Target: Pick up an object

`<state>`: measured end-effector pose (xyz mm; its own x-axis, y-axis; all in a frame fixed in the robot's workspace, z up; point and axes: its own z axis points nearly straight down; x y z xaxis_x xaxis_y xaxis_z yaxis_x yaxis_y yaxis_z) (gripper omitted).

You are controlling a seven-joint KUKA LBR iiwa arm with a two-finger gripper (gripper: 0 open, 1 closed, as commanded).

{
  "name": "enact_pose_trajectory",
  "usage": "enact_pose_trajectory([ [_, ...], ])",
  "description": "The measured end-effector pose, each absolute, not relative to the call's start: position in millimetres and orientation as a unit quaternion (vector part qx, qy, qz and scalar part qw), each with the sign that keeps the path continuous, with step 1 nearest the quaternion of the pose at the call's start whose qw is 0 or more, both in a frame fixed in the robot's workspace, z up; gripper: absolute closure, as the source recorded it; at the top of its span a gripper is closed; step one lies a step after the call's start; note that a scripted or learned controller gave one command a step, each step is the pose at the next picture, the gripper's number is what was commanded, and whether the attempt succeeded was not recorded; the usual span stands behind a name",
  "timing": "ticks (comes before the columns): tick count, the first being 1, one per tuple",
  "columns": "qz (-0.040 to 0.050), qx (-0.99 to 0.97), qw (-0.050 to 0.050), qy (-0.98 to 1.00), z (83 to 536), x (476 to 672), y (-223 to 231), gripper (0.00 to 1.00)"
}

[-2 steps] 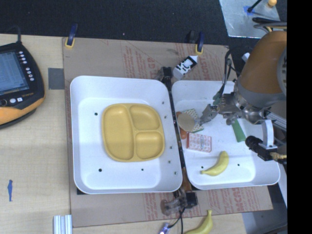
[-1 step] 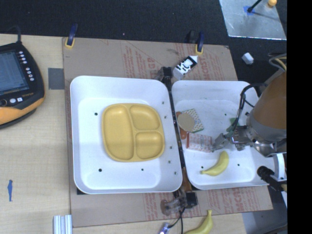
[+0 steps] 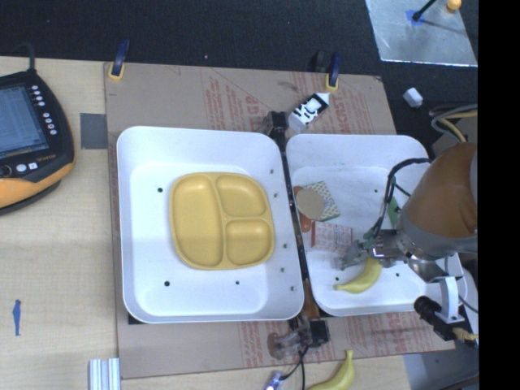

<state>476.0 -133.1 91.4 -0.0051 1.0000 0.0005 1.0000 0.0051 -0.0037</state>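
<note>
Jaws sit low in the right bin (image 3: 410,149), at the end of the arm (image 3: 443,205) that reaches in from 3 o'clock. They are just above and perhaps touching the upper end of the banana (image 3: 360,277). Whether they are apart, together or clamped on the fruit I cannot tell, because the wrist and cables hide them.

At the far left, at 9 o'clock on the bench (image 3: 57,283), lies one teach pendant (image 3: 24,136). Next comes the left bin (image 3: 138,218), with one yellow divided tray (image 3: 221,219) at its centre; the tray has three compartments. Two clamps pin the cardboard sheet at 12 o'clock, one (image 3: 119,59) above the left bin and one (image 3: 331,70) above the seam between the two bins.

In the right bin a tan disc on a patterned card (image 3: 317,201) lies at 10 o'clock, with a sheet printed in red (image 3: 329,236) just below it. The banana lies at 5 o'clock, near the front wall and curving upward to the right. A second banana (image 3: 337,374) lies outside the bins at 6 o'clock on the bench, so there are two bananas, one of them within reach of the jaws.

The banana in the bin looks light, smooth and probably a stiff plastic toy. Its curve and taper could let it slip or roll, so the best hold is likely across the thick middle, square to its length.
</note>
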Motion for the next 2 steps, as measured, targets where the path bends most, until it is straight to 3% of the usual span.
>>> enact_pose_trajectory([
  [1, 0.0018, -0.703, 0.001, -0.711, 102, 476.8, -134, 1.00],
  [2, 0.0001, -0.705, 0.001, -0.709, 192, 514.6, -43, 1.00],
])
